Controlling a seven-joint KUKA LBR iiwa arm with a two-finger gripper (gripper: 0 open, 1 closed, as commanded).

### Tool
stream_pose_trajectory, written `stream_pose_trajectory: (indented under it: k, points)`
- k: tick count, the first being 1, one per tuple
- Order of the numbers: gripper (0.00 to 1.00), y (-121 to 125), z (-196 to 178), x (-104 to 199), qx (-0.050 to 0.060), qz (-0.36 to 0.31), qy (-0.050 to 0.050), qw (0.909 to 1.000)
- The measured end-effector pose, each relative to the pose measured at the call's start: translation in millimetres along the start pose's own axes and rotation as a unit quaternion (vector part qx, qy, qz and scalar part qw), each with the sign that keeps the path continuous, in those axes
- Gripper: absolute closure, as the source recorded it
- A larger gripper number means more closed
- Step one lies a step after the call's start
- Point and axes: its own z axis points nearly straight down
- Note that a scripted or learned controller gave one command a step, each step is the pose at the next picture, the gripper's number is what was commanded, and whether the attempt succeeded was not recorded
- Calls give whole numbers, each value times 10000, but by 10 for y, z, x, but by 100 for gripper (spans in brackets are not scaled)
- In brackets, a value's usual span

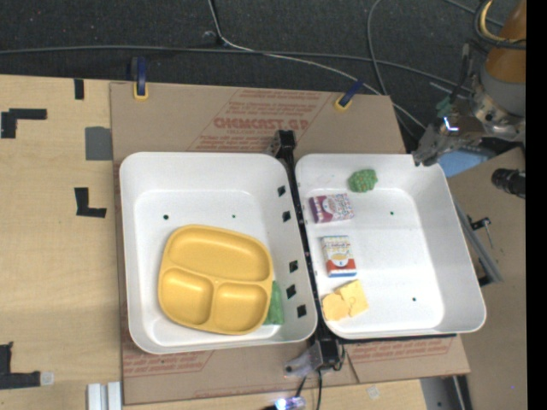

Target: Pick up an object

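The right bin (427,254) holds a fuzzy green lump (363,180) near its far wall, a purple and white packet (331,207), a small white carton with red and blue print (339,255) and a yellow chunk (345,301) near the front left corner. My gripper (432,143) hangs off the arm at the upper right, over the far right corner of that bin and apart from every object. Nothing shows in its grasp.
The left bin (145,186) carries a yellow divided plate (214,278) with a green item (275,302) wedged at its right side. A black divider with clips (295,229) joins the bins. Cables (256,49) run across the dark back of the bench.
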Motion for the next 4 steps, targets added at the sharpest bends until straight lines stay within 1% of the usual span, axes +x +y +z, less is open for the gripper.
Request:
stream_pose_trajectory:
  k: [1, 2, 3, 4]
  points:
    - [100, 4, -86, 6, 22, 1, 8, 10000]
    - [100, -36, 27, 556, 33, -6, 8, 10000]
    - [100, -166, 9, 1049, 33, -14, 14, 10000]
    - [100, -255, 174, 1486, 37, -12, 12, 10000]
